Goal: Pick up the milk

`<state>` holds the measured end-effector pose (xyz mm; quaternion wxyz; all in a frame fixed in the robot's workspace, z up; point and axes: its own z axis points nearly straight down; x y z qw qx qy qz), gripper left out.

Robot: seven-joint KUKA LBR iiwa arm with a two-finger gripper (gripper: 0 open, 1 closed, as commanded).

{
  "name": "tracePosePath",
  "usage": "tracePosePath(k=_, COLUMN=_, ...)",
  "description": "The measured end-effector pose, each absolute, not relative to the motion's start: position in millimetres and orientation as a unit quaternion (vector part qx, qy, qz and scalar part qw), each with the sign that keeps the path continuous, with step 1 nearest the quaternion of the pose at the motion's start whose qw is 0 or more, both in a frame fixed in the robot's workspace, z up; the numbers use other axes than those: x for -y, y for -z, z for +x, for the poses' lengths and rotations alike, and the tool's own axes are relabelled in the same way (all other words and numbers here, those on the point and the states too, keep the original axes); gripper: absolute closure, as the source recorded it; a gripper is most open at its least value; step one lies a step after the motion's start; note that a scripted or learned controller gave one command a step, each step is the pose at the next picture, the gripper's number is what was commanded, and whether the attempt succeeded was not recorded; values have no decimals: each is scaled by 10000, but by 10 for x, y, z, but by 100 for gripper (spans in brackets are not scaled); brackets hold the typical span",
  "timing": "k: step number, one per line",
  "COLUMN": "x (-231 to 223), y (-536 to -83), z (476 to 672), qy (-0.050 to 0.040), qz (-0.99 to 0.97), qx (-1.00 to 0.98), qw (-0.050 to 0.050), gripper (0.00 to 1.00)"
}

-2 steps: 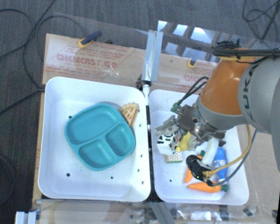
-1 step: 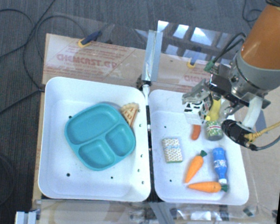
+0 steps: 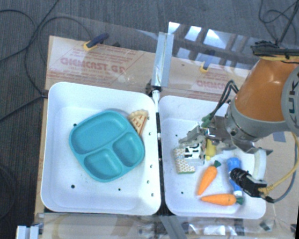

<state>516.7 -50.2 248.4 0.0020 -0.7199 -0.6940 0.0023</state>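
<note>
The milk (image 3: 192,151) is a small white carton with black patches, lying in the right bin (image 3: 182,201) near its left-centre. My gripper (image 3: 200,135) hangs just above and behind the carton, its metal fingers pointing down toward the carton's top. I see nothing clearly held between them, and the wrist hides how they stand.
A tan checkered piece (image 3: 183,162) lies against the milk's near-left side. A yellow item (image 3: 210,150), a blue item (image 3: 234,163) and two carrots (image 3: 207,179) (image 3: 218,199) lie to its right. The left bin (image 3: 55,186) holds a teal divided plate (image 3: 107,146) and a tan wedge (image 3: 138,120).
</note>
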Motion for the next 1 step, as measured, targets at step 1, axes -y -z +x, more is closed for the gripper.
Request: tracePosePath(k=1, x=203, y=-2026, z=5330, qy=-23, qz=-7056, qx=7086, qw=23, gripper=100)
